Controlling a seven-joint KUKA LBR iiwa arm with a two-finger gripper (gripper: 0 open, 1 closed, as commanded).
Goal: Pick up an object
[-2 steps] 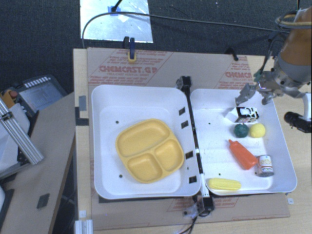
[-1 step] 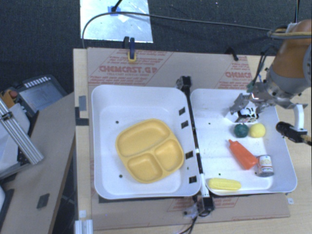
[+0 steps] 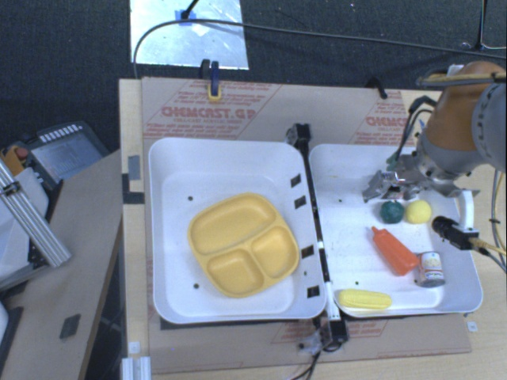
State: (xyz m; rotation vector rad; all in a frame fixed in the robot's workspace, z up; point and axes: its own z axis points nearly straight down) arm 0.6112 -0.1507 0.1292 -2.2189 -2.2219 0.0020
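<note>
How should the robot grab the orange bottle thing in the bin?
Probably across its long body, coming straight down from above. The orange bottle lies flat on the floor of the right bin, slanted, so its narrow sides face outward for the fingers. Its lower end sits close to a small jar, so the upper half looks freer.

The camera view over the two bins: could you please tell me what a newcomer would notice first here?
The big yellow divided plate lying in the left bin catches the eye first. Next comes the grey arm reaching into the right bin, its end effector just above a dark green ball and a yellow ball, with an orange bottle nearby.
</note>
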